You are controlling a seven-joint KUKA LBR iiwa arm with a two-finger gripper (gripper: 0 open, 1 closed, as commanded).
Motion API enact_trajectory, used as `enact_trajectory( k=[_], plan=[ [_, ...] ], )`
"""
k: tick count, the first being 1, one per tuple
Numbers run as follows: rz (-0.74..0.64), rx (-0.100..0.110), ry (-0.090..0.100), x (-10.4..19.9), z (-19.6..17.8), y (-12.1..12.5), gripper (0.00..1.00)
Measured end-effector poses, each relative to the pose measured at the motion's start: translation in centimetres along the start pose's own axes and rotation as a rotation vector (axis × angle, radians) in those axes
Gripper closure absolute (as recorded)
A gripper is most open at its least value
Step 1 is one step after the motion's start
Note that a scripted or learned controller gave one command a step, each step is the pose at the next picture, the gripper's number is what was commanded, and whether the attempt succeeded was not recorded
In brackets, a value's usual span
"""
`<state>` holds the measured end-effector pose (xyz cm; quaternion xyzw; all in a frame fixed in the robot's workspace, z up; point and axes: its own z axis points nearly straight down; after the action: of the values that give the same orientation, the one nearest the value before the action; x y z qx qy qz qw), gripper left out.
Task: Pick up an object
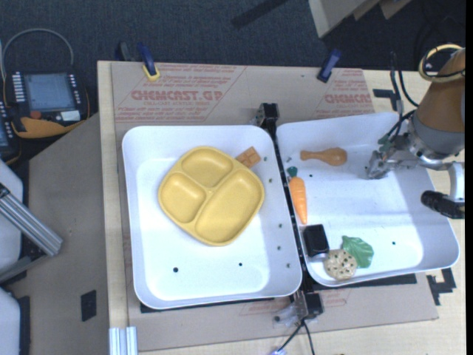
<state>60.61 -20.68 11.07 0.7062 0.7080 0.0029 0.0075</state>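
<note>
The right bin (414, 220) holds several small items. A tan wooden spoon-shaped piece (325, 156) lies near its far edge. An orange carrot (298, 198) lies along its left wall. A black block (315, 239), a speckled cookie (340, 264) and a green leafy piece (360, 249) sit at its near left corner. My gripper (378, 165) hangs low over the far right part of this bin, to the right of the spoon-shaped piece and apart from it. I see nothing held in it.
The left bin (148, 257) carries a yellow divided plate (211, 195), with a small brown block (248, 157) at the plate's far right rim. The grey arm with its orange band (442, 109) comes in over the right bin's far right corner.
</note>
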Motion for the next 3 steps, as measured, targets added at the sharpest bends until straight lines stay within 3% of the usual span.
enact_trajectory(
  k=[2,3],
  plan=[
    [0.002,0.006,0.003,-0.9,-11.5,0.0,1.0],
    [0.002,0.009,0.004,-0.9,-13.7,0.2,1.0]
  ],
)
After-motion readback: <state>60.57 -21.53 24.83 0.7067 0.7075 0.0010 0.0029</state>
